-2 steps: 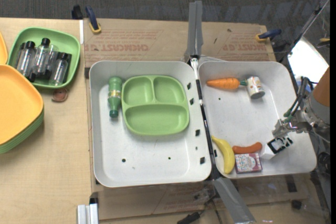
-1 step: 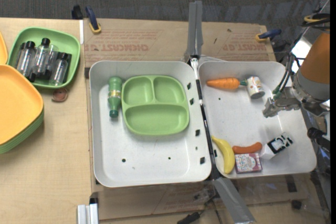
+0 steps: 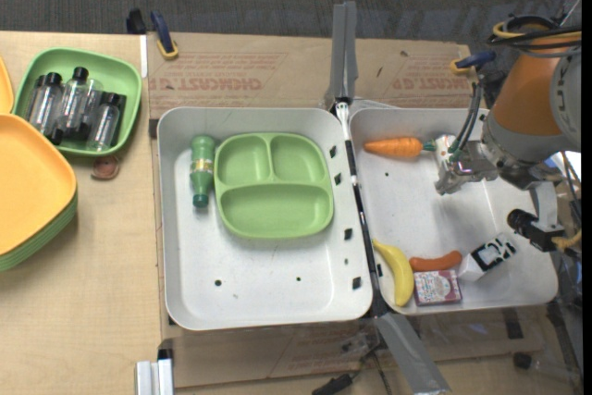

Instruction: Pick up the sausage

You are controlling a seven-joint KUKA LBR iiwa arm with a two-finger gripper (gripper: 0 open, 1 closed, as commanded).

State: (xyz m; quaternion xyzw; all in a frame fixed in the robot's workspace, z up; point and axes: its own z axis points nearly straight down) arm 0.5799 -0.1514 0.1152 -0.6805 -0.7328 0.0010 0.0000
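The sausage [image 3: 435,262], short and red-orange, lies near the front of the right bin [image 3: 421,208], between a banana [image 3: 396,271] and a black and white item [image 3: 493,253]. A pink packet [image 3: 437,289] touches its front side. My gripper [image 3: 450,176] hangs over the back half of the same bin, just right of a carrot [image 3: 393,146]. It is well behind the sausage and apart from it. Nothing shows in its grasp.
The left bin [image 3: 185,273] holds a green divided plate [image 3: 273,183] and a green bottle [image 3: 201,169]. On the bench at far left stand a green tray of small bottles [image 3: 79,102] and stacked orange plates [image 3: 32,194]. A metal post [image 3: 343,51] rises between the bins.
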